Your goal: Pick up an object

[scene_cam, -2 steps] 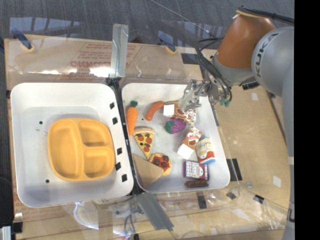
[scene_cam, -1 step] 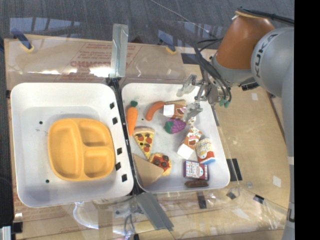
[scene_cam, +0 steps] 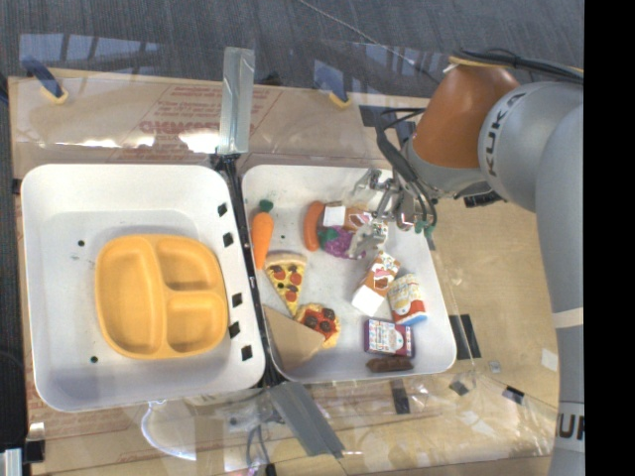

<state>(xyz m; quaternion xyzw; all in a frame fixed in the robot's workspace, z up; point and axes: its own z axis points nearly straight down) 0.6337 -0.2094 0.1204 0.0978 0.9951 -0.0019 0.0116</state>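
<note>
My claw [scene_cam: 375, 224] low in right bin [scene_cam: 437, 305], near its far edge, over purple grapes [scene_cam: 342, 243]; finger state: cannot tell. Orange tray [scene_cam: 159, 294] in left bin [scene_cam: 60, 196].

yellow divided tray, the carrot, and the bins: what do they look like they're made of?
Yellow divided tray: looks like moulded plastic, matte, with rounded compartment walls and one even colour.
Carrot: probably toy plastic, smooth and slightly glossy, uniform orange with a green top.
Bins: apparently thin white plastic with soft rounded corners and a dull sheen. The view can't settle whether they are rigid or flexible.
</note>
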